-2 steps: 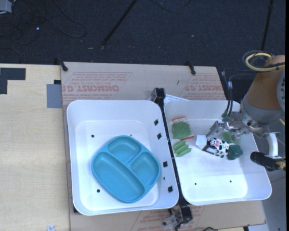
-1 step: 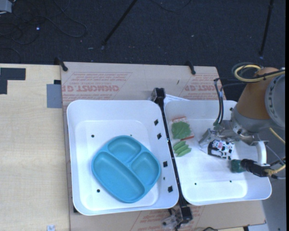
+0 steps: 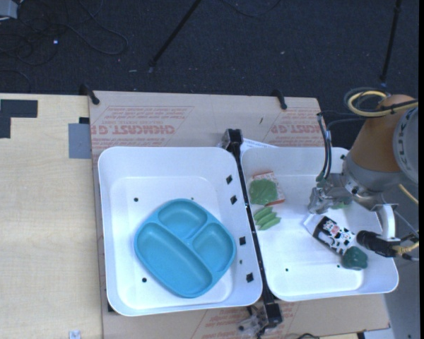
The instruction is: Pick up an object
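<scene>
Nothing looks picked up yet: the gripper (image 3: pixel 325 198) hangs low near the right bin's (image 3: pixel 304 292) far right edge, just beside the cow-patterned carton (image 3: pixel 333 234), though whether it is gripping I cannot tell.

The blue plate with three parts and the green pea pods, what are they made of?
The blue divided plate looks like smooth hard plastic: one even colour with moulded ridges and a faint sheen. The green pea pods look like toy plastic or rubber, evenly bright green, though they are too small to be sure.
</scene>
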Controlling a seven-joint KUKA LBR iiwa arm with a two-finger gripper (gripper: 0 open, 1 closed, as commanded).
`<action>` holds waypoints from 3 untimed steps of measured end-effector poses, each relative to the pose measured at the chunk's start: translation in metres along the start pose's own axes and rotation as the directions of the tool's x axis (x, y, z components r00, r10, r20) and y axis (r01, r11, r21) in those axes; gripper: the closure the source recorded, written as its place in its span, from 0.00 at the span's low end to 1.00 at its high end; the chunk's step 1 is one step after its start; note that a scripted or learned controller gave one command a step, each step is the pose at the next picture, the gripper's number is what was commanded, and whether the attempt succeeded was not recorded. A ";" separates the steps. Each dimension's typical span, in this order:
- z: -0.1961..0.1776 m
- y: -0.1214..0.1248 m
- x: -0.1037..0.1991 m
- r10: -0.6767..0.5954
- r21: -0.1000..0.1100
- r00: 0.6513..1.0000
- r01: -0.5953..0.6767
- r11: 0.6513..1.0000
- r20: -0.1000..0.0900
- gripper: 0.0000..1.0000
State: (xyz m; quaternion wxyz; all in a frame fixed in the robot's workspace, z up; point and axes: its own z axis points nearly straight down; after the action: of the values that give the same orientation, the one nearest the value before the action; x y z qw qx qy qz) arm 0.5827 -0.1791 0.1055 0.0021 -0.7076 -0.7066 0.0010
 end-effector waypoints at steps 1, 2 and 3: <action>-0.059 0.003 0.007 -0.004 -0.006 1.000 0.004 1.000 0.002 1.00; -0.109 0.011 0.000 -0.003 -0.006 1.000 0.003 1.000 0.002 1.00; -0.101 0.011 0.000 -0.003 -0.001 1.000 0.003 1.000 0.001 1.00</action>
State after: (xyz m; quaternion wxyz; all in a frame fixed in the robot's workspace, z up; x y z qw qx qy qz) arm 0.5946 -0.1791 0.2069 0.0012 -0.7064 -0.7078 0.0011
